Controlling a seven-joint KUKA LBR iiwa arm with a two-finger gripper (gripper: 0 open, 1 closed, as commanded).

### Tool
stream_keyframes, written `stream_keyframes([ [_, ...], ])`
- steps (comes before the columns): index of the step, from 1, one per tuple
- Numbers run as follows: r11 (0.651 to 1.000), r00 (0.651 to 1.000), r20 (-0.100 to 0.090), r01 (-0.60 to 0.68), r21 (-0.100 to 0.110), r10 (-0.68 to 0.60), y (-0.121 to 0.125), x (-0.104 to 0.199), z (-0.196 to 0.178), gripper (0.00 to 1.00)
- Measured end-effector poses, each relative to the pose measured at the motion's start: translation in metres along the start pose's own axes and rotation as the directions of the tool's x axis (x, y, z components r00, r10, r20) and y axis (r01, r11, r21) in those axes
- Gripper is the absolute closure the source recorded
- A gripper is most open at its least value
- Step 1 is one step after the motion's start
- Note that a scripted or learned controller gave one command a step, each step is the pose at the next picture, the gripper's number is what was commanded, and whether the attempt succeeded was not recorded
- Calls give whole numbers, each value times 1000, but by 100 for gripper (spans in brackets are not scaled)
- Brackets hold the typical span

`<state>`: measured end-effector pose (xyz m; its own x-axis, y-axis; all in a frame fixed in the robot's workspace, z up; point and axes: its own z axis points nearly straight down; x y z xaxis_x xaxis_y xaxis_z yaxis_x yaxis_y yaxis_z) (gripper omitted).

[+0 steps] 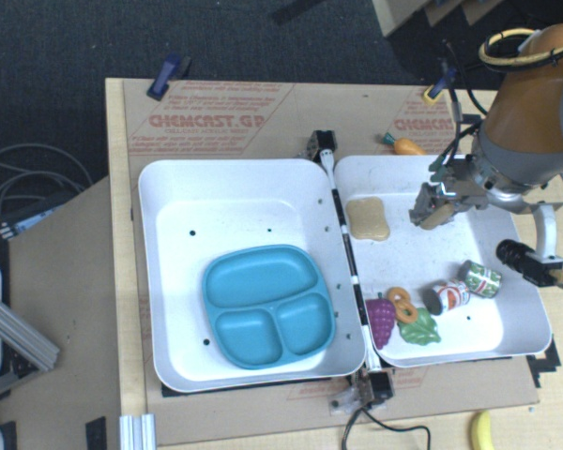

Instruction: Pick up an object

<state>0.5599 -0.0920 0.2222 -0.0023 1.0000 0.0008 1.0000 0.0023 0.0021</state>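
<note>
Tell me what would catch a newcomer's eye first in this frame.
The blue divided tray lying alone in the left bin stands out most. Next comes the grey and orange arm, whose gripper hangs over the right bin near a tan slice of bread. Small toy foods cluster along that bin's near side: purple grapes, two cans.

Arm (535, 101): cut off by the right and top edges, its base out of frame. Yellow object (481, 431) at the bottom edge of the table (122, 251): cut off, kind not tellable; 2 small cans (465, 289) in the right bin (530, 331), labels too small to read. Gripper (434, 209): seen from above and blurred, so the set of its tips cannot be told.
</note>
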Motion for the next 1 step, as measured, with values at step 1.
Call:
stream_keyframes([
  [1, 1000, 1000, -1, 0, -1, 0, 20, 58, -26, 100],
])
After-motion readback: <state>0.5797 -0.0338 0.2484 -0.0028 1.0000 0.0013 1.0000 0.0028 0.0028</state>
